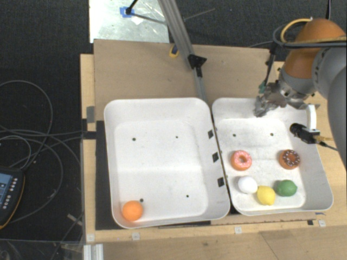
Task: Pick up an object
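We see the tool [264,106] over the right bin's [320,199] far edge, its opening impossible to judge; the nearest thing, a pink doughnut [241,160], lies nearer the camera, slightly left.

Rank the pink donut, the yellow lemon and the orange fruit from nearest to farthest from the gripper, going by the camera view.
Measured from the gripper, which sits at the far edge of the right bin:
1. Pink donut, right bin, by its left wall.
2. Yellow lemon, right bin, near the front rim.
3. Orange fruit, left bin, front left corner.
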Controlling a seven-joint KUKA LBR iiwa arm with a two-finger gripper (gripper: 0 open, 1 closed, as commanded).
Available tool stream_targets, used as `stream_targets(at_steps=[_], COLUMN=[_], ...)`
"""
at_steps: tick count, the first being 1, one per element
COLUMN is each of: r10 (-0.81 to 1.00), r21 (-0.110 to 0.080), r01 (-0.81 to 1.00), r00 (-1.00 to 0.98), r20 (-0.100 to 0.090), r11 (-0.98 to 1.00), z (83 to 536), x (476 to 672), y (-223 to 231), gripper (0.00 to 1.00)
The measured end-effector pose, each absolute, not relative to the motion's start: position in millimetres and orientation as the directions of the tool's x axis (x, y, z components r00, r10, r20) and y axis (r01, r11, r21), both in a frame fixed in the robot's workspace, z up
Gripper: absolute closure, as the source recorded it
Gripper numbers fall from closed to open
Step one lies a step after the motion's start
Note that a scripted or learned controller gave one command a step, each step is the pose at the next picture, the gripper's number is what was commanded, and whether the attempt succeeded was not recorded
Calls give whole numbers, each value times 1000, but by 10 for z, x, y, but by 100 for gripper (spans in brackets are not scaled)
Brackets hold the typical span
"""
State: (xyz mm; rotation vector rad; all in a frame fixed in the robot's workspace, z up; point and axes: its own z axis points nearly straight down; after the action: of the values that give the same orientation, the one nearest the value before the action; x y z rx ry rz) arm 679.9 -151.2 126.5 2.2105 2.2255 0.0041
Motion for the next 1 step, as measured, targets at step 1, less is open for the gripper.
stream_targets(at_steps=[1], r10=[1000], r21=[8], r01=[1000], r00=[-4], r20=[-1], r11=[4], z=[1712], x=[6809], y=[-1500], gripper=[100])
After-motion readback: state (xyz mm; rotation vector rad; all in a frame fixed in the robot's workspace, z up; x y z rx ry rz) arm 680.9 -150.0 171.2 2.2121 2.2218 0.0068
